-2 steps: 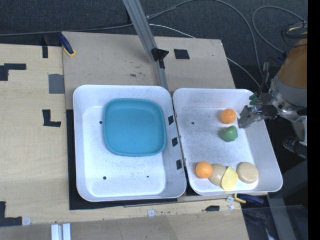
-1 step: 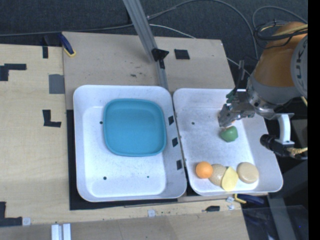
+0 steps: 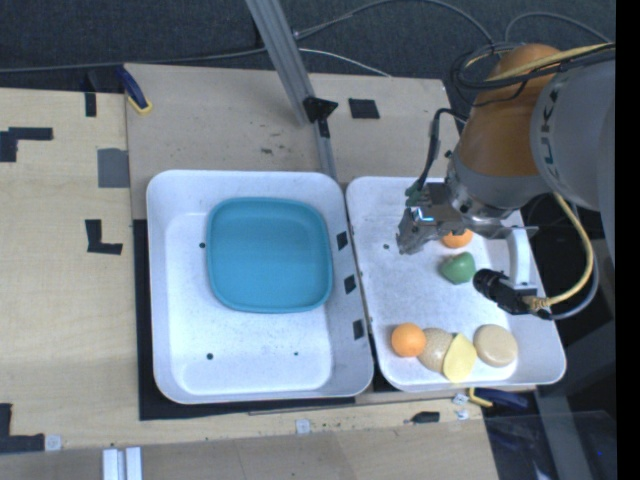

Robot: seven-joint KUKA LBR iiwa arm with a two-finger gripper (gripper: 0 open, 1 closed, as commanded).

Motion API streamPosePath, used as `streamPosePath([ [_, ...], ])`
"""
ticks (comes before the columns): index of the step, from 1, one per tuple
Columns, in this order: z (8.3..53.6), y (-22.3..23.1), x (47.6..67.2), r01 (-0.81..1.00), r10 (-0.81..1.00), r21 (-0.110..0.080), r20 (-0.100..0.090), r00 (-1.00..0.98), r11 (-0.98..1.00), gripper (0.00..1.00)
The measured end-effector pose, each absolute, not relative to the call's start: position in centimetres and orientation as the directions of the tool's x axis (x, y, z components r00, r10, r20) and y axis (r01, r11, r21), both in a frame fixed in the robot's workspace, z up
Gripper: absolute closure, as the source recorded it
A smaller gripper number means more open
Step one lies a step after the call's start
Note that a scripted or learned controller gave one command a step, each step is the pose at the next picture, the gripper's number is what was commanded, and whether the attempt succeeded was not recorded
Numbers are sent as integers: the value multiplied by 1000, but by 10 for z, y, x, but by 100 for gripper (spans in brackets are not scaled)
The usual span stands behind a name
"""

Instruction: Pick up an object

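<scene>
My gripper (image 3: 412, 234) hangs low over the upper part of the right bin (image 3: 390, 298), above bare bin floor. Just to its right lies a small orange piece (image 3: 458, 237), partly hidden under the wrist. A green round object (image 3: 459, 267) sits below that. Along the bin's front edge lie an orange ball (image 3: 407, 339), a beige lump (image 3: 435, 347), a yellow piece (image 3: 460, 359) and a tan round object (image 3: 495, 345). I see nothing held by the gripper.
A blue square plate (image 3: 268, 254) lies in the left bin (image 3: 180, 348). A slanted metal post (image 3: 290, 58) rises behind the bins. A black fitting with a yellow cable (image 3: 500, 288) hangs off the arm over the right bin.
</scene>
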State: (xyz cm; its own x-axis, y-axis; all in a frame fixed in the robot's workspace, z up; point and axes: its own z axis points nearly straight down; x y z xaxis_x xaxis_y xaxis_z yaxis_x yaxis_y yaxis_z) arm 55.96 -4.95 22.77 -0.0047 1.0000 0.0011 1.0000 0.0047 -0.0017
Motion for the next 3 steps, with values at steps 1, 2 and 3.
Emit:
streamPosePath([
  [1,237,0,571,1000,1000,0,1,-5,5,100],
  [2,243,50,581,1000,1000,0,1,-5,5,100],
  [3,224,93,586,1000,1000,-2,0,-4,4,100],
])
